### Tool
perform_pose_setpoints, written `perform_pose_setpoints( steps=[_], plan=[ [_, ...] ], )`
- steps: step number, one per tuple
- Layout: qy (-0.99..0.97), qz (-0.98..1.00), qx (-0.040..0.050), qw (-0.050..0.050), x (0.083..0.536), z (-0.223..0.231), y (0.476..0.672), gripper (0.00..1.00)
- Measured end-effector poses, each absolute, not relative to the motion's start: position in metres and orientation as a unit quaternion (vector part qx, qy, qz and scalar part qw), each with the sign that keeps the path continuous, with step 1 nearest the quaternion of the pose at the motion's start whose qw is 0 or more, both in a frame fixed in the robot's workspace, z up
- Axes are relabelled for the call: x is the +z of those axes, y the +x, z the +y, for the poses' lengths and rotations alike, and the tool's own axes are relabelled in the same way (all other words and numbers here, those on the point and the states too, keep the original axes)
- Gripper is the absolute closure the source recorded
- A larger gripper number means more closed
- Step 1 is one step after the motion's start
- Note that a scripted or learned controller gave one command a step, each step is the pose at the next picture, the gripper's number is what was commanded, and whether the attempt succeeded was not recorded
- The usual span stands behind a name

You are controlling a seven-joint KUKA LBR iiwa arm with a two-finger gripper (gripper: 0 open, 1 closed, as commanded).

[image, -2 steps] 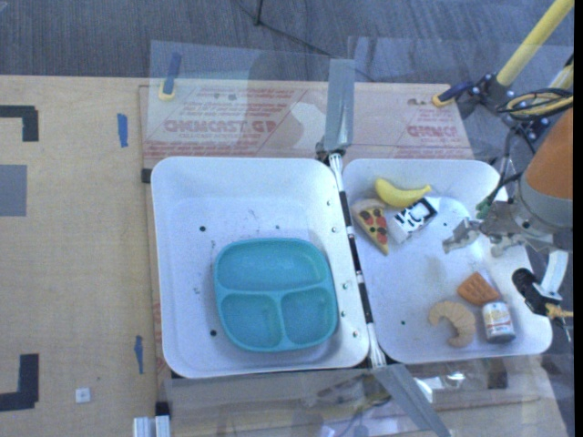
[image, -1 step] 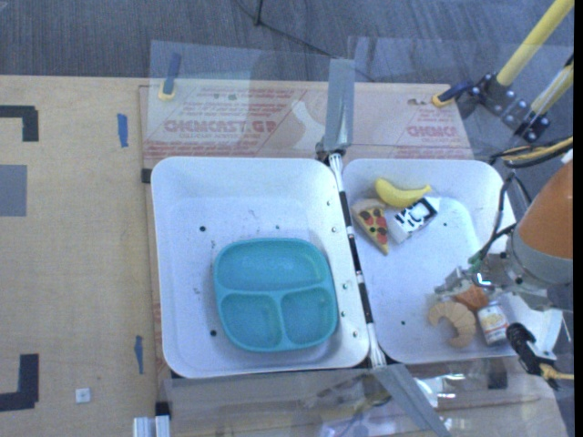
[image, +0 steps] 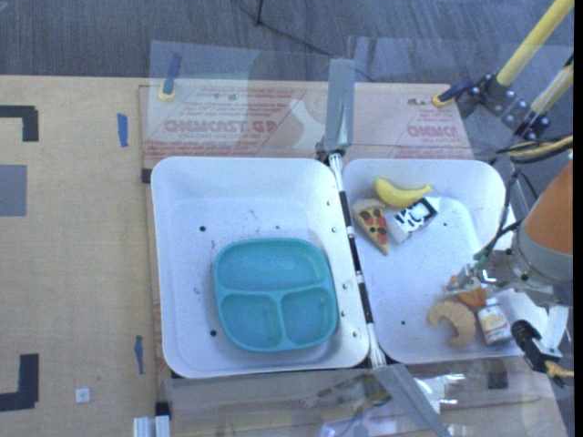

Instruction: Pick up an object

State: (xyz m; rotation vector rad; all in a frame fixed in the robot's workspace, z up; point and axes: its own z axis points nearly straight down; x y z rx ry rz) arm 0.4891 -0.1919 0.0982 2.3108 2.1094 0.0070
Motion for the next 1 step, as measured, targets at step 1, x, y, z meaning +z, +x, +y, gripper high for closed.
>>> perform_pose_setpoints(
  steps=[1],
  plan=[
    [0.794,0.608,-0.0001,0.000,0.2046,-0.1216,0.4858,1.00]
  ],
)
